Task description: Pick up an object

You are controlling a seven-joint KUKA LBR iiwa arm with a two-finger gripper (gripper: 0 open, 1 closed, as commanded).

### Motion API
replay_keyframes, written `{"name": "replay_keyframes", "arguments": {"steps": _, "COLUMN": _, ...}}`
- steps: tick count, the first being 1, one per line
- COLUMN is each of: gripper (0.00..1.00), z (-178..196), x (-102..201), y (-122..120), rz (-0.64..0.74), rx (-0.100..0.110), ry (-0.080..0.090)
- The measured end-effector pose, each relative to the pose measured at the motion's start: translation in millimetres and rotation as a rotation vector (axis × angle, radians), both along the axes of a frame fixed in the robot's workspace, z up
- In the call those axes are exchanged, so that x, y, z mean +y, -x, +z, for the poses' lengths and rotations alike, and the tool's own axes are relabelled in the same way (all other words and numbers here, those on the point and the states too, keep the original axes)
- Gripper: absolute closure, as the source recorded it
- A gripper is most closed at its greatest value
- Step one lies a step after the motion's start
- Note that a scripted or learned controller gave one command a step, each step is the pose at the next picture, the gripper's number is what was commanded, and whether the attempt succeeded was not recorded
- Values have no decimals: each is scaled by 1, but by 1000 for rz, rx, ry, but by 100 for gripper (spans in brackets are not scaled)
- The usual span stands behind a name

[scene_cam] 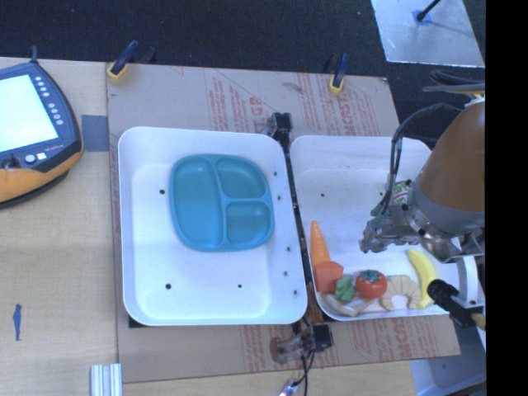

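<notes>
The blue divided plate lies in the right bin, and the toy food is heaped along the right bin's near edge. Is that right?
Not quite. The camera view shows the blue divided plate in the left bin, not the right one. The toy food is indeed heaped along the near edge of the right bin.

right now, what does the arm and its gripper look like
The arm reads as a bulky rounded orange-brown segment over a grey wrist section. A thin dark cable loops up from it. The gripper is a small dark grey metal assembly with greenish wiring near its top.
</notes>
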State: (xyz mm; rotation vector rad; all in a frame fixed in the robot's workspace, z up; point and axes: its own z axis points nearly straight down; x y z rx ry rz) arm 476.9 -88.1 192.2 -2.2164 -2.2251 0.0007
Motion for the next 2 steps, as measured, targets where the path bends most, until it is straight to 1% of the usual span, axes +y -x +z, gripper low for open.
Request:
{"name": "replay_keyframes", "arguments": {"steps": 1, "gripper": 100, "z": -25, "x": -43, "y": -73, "rz": -1, "rx": 2, "ry": 0}}
{"name": "replay_keyframes", "arguments": {"steps": 2, "gripper": 0, "z": -25, "x": -43, "y": -73, "rz": 0, "rx": 2, "ry": 0}}
